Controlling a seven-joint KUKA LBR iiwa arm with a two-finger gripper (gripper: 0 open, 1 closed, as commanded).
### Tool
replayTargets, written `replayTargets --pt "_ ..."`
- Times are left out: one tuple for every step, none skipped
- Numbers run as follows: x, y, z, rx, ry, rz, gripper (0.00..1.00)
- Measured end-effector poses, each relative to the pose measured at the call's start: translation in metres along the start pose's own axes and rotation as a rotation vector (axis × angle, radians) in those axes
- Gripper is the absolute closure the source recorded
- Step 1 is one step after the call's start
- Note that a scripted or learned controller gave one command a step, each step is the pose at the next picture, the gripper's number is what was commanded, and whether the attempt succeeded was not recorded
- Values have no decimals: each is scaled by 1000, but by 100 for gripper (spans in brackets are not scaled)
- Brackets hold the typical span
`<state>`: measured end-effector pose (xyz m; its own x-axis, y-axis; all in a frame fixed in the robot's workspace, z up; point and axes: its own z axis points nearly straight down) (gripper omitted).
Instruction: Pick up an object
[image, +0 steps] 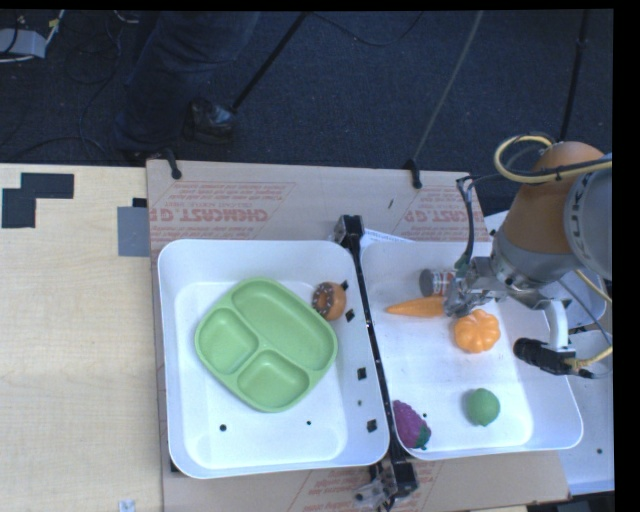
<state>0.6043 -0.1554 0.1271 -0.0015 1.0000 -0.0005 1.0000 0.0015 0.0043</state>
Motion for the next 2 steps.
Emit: replayTargets --pt "3 -1 -62 3 0 0 100" --pt "2 0 -97 2 0 0 100"
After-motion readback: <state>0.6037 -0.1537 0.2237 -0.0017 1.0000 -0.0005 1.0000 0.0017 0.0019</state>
